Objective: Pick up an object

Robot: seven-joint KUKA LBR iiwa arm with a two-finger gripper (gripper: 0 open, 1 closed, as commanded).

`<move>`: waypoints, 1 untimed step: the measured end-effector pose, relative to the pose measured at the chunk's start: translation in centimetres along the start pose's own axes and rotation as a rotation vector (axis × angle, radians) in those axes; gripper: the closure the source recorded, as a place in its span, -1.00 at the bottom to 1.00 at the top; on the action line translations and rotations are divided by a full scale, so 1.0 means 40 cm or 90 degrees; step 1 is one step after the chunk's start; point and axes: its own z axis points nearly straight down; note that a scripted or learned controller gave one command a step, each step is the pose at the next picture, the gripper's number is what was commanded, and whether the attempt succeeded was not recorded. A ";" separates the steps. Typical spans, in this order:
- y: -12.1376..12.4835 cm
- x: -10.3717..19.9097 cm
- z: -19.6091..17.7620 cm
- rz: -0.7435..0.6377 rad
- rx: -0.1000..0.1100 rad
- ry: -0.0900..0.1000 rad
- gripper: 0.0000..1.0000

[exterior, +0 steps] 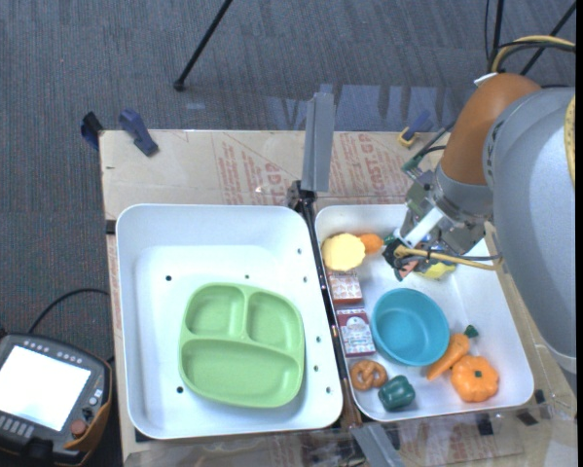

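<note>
Because the task named no particular thing, the choice depended on what lay nearest to the tool [416, 259]. That was judged to be a small bright-yellow object [441, 269], partly covered by the wrist. The tool hung low over the rear part of the right shallow white bin [497, 331], about midway between the bin's side walls. The yellow object lay just beside the tool, toward the view's right and a little nearer to the camera. It was so close that it appeared to touch the tool's body, but whether there was real contact could not be told. Its shape and its long axis could not be read either, because too little of it showed. Whether the tool was released or clenched could not be told, and nothing was seen grasped in it.

Other candidates lay in other directions. A round pale-yellow toy fruit [344, 252] and a small orange ball [371, 243] were on the view's left of the tool, near it but apart from it. A blue plastic bowl [411, 326] stood just in front of the tool, toward the camera. If the yellow object was the target, the coming move probably needed only a short shift toward the view's right and then a descent. One risk was that the bowl's rim, being near, would be pushed during this move.
</note>
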 end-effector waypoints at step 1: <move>-0.079 -0.223 -0.106 0.088 0.002 -0.001 1.00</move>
